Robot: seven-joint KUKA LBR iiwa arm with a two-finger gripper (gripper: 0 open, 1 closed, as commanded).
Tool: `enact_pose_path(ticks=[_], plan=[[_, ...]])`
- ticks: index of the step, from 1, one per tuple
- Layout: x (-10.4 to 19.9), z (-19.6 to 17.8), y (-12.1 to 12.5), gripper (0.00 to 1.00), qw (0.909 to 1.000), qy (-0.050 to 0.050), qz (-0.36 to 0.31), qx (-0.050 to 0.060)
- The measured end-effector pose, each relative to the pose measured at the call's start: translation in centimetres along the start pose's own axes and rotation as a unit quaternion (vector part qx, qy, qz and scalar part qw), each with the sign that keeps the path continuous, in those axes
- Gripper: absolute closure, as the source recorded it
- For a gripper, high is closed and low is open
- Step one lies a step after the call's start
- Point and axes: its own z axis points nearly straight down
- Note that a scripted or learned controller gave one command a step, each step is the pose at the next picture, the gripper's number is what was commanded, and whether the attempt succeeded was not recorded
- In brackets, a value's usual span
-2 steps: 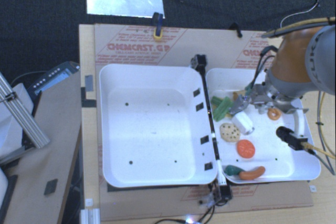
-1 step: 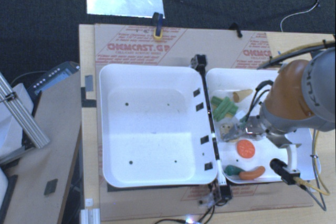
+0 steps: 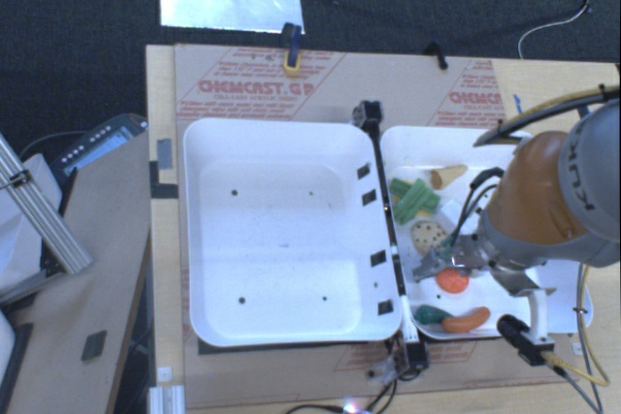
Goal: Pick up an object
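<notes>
**Reaching among five items**

I am hovering my gripper (image 3: 439, 264) over the right bin (image 3: 408, 143), beside the left bin (image 3: 281, 136). Five items are lying there: one green piece (image 3: 415, 197), one tan piece (image 3: 448, 175), one speckled cookie (image 3: 424, 234), one carrot (image 3: 454, 319), and one round red-orange ball (image 3: 452, 281) sitting just beneath my fingertips.

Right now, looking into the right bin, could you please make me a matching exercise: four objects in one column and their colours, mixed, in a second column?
Objects:
1. ridged block
2. round ball
3. cone-shaped piece
4. dotted disc

Colours:
A. red-orange
B. beige with dark dots
C. green
D. pale tan

Pairs: 1-C, 2-A, 3-D, 4-B

All four lie in the right bin; the gripper is just above the ball.
</notes>
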Motion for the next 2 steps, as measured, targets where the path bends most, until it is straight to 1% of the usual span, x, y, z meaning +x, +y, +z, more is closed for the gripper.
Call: enact_pose_path(ticks=[1,2], plan=[[0.0,-1.1,0.3,1.00,1.0000,0.000,-0.001,-0.003],[9.4,-10.6,3.1,1.00,0.9999,0.001,-0.007,-0.007]])
